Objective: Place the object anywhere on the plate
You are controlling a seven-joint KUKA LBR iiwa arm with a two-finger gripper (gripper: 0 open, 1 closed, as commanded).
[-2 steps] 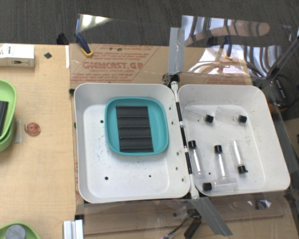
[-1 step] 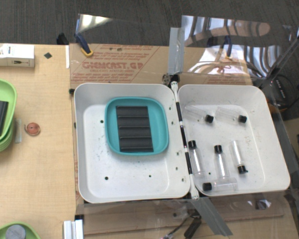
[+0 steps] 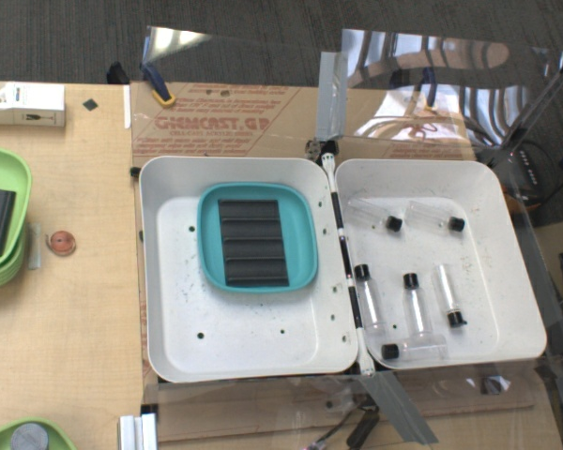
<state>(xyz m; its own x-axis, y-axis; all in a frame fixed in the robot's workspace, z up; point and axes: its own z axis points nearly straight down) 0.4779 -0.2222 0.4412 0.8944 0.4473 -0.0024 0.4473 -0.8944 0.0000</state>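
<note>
Risk noted — clear vials lie scattered in the right bin, apt to roll from a pinch before reaching the teal plate.

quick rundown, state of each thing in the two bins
teal plate: flat in left bin, nothing placed on it
clear vials: all lying down, black caps on, scattered in right bin

Wooden bench bears two white bins, cardboard, green dishes.
</note>
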